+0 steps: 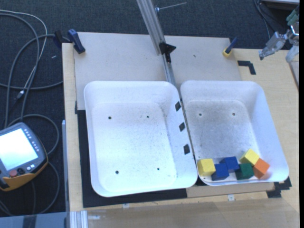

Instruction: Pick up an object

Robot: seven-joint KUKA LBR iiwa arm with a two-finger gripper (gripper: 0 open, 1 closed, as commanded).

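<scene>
Small coloured cubes [233, 166] are sitting clustered in the right white bin's [268, 127] near corner. Silver gripper [274, 45] is hovering far back at top right, well apart; can't tell its grip state.

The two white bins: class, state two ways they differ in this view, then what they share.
The left bin sits toward the tablet side; the right bin sits toward the arm's side. The right bin holds a cluster of coloured blocks along its near edge; the left bin's floor shows just dark specks and small holes. Both are shallow, white, rounded-cornered and lie side by side.
</scene>
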